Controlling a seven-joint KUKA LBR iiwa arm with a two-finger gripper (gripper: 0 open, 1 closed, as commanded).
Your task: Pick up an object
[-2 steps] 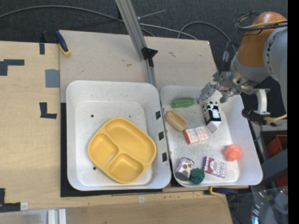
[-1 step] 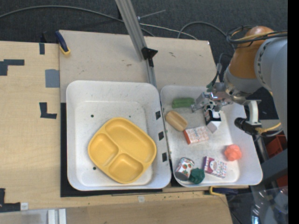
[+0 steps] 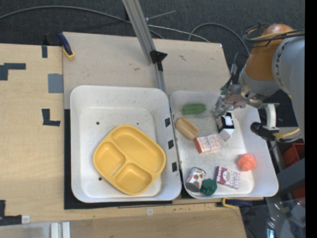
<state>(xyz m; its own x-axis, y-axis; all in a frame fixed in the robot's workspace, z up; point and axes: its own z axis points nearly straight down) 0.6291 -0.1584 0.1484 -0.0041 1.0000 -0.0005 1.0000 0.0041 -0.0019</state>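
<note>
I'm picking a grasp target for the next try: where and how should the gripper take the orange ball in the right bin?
Take the orange ball across its middle, coming straight down from above. It is round, so any finger direction fits, and it lies apart from the purple carton and the bin wall, probably leaving room on both sides. Being lumpy, it may roll if nudged off-centre.

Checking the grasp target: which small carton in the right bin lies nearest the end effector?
The black-and-white carton, just below the end effector. The red-and-white carton and the maroon one lie farther down.
</note>
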